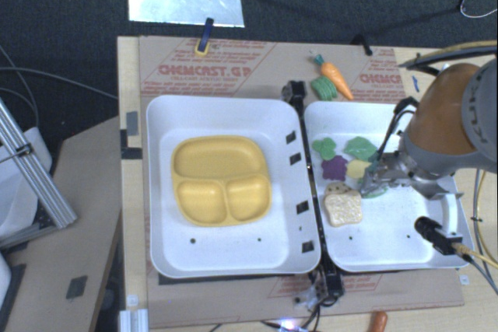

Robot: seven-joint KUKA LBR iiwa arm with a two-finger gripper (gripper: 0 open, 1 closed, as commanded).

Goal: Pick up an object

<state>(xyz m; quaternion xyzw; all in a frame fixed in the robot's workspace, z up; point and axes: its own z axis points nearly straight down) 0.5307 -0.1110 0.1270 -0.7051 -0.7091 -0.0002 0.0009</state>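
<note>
text: "CHEMCAST GP" in red | on: brown paper sheet [233, 66] under my bins | repeated at right, partly hidden, not fully legible to me

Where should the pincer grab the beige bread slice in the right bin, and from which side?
Probably from straight above, across the bread slice's straight left and right edges. It lies flat, with bare bin floor to its right and below it; the purple piece crowds its top.

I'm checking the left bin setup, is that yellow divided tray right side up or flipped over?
Right side up. The yellow divided tray lies flat in the left bin, its three compartments facing up with raised ridges between them.
</note>
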